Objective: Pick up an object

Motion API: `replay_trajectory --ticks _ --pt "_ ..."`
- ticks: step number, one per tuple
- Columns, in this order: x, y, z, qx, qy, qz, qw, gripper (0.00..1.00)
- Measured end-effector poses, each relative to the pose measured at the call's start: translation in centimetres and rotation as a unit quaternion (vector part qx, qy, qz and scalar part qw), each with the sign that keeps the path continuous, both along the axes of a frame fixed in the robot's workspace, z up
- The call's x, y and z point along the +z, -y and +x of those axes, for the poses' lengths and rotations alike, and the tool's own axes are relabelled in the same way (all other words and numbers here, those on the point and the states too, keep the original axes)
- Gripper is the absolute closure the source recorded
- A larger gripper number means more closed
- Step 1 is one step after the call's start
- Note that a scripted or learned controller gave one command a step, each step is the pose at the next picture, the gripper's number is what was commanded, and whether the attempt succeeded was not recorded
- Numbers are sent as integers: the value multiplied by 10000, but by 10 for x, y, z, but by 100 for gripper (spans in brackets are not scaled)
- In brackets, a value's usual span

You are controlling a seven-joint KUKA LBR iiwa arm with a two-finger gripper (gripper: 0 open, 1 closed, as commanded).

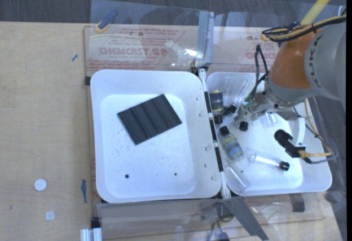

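Gripper (250,107) is down in the right bin (316,179), and I cannot tell if it is open or closed. A small black piece (242,123) lies just on its near side. It should go straight down on that one piece and miss the little bottle (217,101) to the left.

Left bin (104,141) holds dark ribbed slab (149,118), lying flat and askew. Right bin (318,178) sits just beside left bin. Upper bottle (216,100) and lower bottle (232,146) lie near left bin's edge, clear tube (267,161) farther off. Gripper (248,110) is low over right bin.
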State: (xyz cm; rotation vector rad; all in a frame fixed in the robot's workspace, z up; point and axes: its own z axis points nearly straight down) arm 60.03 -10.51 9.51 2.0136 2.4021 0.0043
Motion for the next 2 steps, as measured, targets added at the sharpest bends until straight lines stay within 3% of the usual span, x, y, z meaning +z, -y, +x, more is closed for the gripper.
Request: replay_trajectory --ticks 1,2 --pt "87 -50 43 49 -53 5 10000 100" --pt "121 -80 67 182 -41 1 9998 100"
